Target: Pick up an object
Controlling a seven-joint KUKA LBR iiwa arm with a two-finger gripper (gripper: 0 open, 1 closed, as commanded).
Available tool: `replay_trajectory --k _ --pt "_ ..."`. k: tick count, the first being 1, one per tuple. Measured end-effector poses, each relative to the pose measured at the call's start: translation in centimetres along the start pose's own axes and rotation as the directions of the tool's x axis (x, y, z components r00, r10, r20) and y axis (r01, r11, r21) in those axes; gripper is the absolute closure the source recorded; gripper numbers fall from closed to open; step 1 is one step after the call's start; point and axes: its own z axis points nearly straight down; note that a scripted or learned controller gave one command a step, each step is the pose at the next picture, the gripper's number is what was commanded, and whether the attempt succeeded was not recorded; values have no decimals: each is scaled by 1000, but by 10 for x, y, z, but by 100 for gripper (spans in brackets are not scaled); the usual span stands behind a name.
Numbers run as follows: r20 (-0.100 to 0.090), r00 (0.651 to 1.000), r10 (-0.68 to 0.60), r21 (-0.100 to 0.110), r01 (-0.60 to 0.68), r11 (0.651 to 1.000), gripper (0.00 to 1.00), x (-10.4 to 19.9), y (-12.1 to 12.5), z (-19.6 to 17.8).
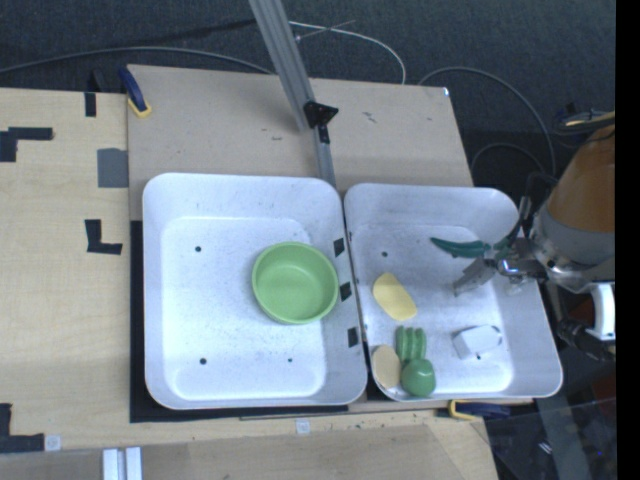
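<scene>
My gripper [449, 265] reaches in from the right over the right bin [430, 203]. It stands open, its two fingers spread apart with nothing between them. A yellow oval piece [394, 296] lies just left of and below the fingertips, apart from them. A small white object [476, 341] rests on the bin floor below the gripper. A green ribbed piece [410, 343] with a green ball-like piece [418, 376] under it lies at the bin's front. A pale yellow piece [385, 366] sits beside them. A green bowl [294, 283] sits upright in the left bin [190, 208].
A grey slanted pole [285, 48] runs from the top of the view down to the seam between the two bins. White cables [380, 43] trail on the dark floor behind the bench. The arm's orange band [590, 188] hangs over the right bin's right edge.
</scene>
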Motion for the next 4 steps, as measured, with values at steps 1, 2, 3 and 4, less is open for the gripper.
replay_trajectory --k 1,2,3,4 --pt "0 1000 0 1 0 1000 0 -5 -6 62" --pt "0 1000 -1 -4 1 1000 100 -4 -4 48" --pt "3 1000 -2 -12 2 1000 100 3 0 -12" --pt "4 1000 -1 -12 1 1000 100 -5 -4 -69"
